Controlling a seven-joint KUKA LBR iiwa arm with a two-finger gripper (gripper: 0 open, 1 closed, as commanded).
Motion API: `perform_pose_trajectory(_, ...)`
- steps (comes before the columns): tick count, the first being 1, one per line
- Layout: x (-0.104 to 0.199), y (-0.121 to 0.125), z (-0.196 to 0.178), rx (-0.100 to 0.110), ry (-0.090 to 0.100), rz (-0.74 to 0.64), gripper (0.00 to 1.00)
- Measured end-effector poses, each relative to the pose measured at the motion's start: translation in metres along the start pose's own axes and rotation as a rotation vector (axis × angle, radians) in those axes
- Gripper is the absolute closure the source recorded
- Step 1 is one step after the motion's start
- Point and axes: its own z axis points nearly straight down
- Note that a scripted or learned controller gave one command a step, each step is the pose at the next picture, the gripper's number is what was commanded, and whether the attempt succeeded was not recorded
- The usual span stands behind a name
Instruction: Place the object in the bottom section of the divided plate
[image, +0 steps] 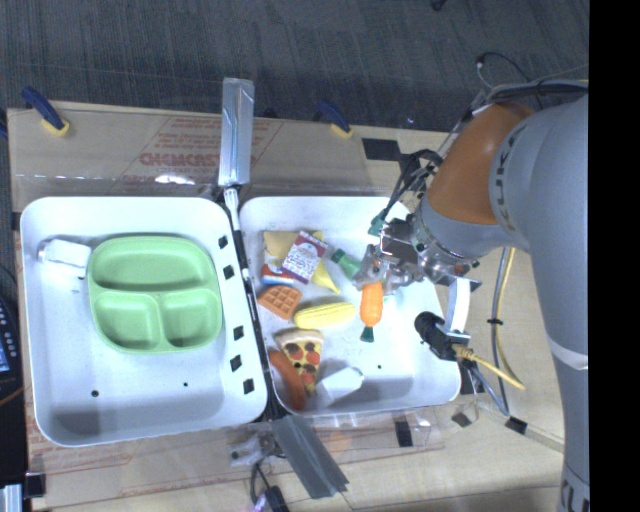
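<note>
My gripper (374, 272) hangs over the right bin (400, 215), fingers closed on the top of the toy carrot (371, 304), so I judge the next move must carry it to the green divided plate (155, 290).

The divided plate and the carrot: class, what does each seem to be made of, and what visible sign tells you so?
Divided plate: probably moulded plastic, matt pale green, one even colour with softly rounded ridges between its sections.
Carrot: looks like a plastic toy, smooth uniform orange with a green tip and a slight sheen; it hangs at the tool. Rubber cannot be ruled out.
</note>
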Motion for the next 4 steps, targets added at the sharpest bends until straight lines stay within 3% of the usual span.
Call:
perform_pose_trajectory(1,0.075,-0.008,0.012,0.001,-0.001,0.103,1.0)
perform_pose_trajectory(2,0.145,-0.031,0.022,0.001,-0.001,0.164,1.0)
perform_pose_trajectory(3,0.144,-0.031,0.022,0.001,-0.001,0.164,0.0)
perform_pose_trajectory(4,0.162,-0.071,-0.095,-0.007,-0.001,-0.213,0.0)
